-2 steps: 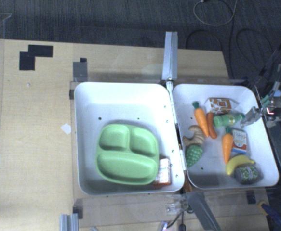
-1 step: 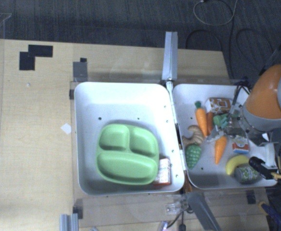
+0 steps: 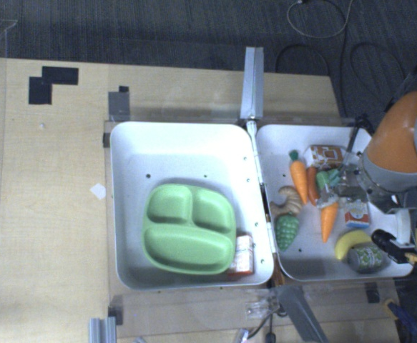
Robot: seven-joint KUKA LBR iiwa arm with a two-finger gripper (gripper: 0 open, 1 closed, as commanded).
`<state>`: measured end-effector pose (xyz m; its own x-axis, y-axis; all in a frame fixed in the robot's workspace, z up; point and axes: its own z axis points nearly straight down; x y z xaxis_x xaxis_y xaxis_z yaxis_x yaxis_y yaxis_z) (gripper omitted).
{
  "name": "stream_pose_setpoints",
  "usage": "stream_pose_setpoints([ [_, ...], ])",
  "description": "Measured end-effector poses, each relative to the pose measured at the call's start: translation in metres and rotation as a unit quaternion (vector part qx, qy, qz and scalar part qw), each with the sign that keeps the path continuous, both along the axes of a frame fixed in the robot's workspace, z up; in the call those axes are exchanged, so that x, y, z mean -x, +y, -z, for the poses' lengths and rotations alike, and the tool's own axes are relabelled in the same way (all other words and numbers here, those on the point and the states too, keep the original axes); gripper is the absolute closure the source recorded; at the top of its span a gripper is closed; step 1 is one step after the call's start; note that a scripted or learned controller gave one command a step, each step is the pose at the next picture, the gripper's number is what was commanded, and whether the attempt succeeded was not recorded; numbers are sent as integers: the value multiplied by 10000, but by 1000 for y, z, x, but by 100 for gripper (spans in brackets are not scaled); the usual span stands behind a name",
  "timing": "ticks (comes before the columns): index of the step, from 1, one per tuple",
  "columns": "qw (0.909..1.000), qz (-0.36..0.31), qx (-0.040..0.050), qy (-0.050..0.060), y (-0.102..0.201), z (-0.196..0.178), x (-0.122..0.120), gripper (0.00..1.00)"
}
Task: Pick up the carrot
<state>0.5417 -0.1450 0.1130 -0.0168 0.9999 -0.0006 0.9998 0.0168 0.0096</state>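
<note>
Two carrots lie in the right bin [image 3: 387,270]. The longer carrot [image 3: 299,180] has a green top and lies lengthwise near the bin's left side. A shorter carrot [image 3: 327,221] lies toward the middle, tip pointing to the front. My gripper [image 3: 342,184] hangs over the middle of this bin, just above and behind the shorter carrot and to the right of the longer one. The grey wrist and its orange band [image 3: 406,143] come in from the right and hide part of the bin. I see nothing held.
Around the carrots lie a green bumpy fruit [image 3: 287,231], a beige piece [image 3: 290,200], a red stick [image 3: 312,181], a printed packet [image 3: 326,153], a small carton [image 3: 357,217], a banana [image 3: 351,243] and a dark round item [image 3: 369,259]. The left bin [image 3: 129,156] holds a green divided plate [image 3: 190,227] and a small packet [image 3: 244,254].
</note>
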Motion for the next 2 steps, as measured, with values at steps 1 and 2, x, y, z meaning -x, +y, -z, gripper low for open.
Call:
stream_pose_setpoints([
  [1,9990,-427,54,-107,34,19,33,100],
  [2,9999,122,-7,17,114,-92,22,100],
])
